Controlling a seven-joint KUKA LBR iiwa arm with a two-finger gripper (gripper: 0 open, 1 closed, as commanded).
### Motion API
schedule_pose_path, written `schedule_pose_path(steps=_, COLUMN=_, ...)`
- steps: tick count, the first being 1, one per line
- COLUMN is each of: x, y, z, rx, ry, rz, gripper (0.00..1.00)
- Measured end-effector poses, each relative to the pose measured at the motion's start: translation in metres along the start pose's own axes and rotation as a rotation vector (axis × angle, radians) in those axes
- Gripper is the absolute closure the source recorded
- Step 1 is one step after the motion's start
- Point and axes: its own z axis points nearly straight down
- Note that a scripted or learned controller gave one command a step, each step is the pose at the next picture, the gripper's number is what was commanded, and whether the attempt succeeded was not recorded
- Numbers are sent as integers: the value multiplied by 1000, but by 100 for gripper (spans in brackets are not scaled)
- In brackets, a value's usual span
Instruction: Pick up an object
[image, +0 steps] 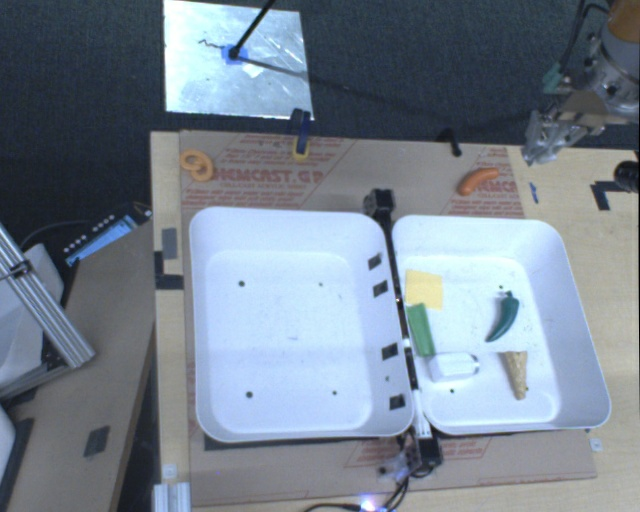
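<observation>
White right bin (560, 250) holding green pepper (503, 316), tool (548, 140) beyond its rim

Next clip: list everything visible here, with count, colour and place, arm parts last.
Shallow white bins: two, side by side on the bench.
Yellow square piece: one, right bin, upper left.
Green block: one, right bin, left edge.
White block: one, right bin, lower left.
Green pepper toy: one, right bin, middle.
Tan cone: one, right bin, lower right.
Orange sausage toy: one, board behind right bin.
Orange ring: one, board's far-left corner.
Gripper: one, grey, beyond the right bin.
</observation>
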Motion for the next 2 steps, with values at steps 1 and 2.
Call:
schedule_pose_path(steps=1, x=31, y=4, z=-44, rx=-2, ry=1, rz=-1, gripper=100)
schedule_pose_path(steps=2, x=52, y=4, z=-76, rx=-1, ry=0, rz=0, gripper=100)
